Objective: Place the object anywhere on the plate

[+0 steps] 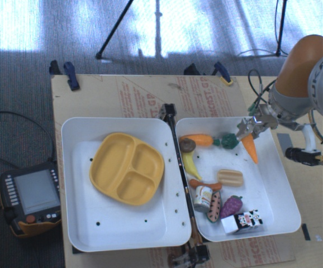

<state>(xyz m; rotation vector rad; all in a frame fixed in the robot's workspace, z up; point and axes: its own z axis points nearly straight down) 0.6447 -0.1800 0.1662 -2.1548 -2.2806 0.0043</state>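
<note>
A yellow plate [127,168] with three compartments lies in the left bin [80,205]. My gripper [252,129] hovers over the upper right part of the right bin [279,194]. It is shut on the wide end of an orange carrot [250,149], which hangs down with its tip pointing toward the bin floor. The carrot is well to the right of the plate, across the divider between the bins.
The right bin holds several toys: another carrot [199,140], a green piece [229,141], a banana [190,163], a tan bun [230,177], a can [203,199], a purple eggplant [231,206] and a cow-print carton [243,222]. A teach pendant [32,197] lies left of the bench.
</note>
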